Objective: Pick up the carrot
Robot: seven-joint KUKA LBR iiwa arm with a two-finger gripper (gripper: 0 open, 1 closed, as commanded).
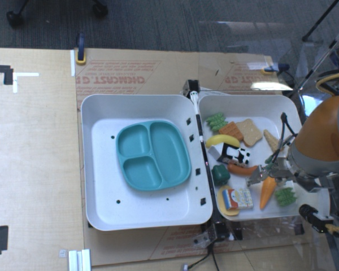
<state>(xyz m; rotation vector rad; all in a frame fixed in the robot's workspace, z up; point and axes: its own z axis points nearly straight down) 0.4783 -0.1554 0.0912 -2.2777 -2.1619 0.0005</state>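
The carrot [267, 192] is orange and tapered. It lies in the right bin [254, 107] near the front right, with its point toward the front edge. My gripper [269, 176] hangs low over the carrot's thick upper end. Its dark fingers [256, 179] are spread to either side of that end, so it is open. The carrot still rests on the bin floor. The grey arm with its orange band [323, 134] comes in from the right and hides the bin's right wall.
Close around the carrot are a green broccoli piece [286, 196], a red-orange chili [242, 169], a green pepper [220, 174] and a small printed box [238, 199]. Further back lie a banana [221, 140] and a cracker [250, 131]. The left bin [101, 208] holds a teal divided plate [153, 154].
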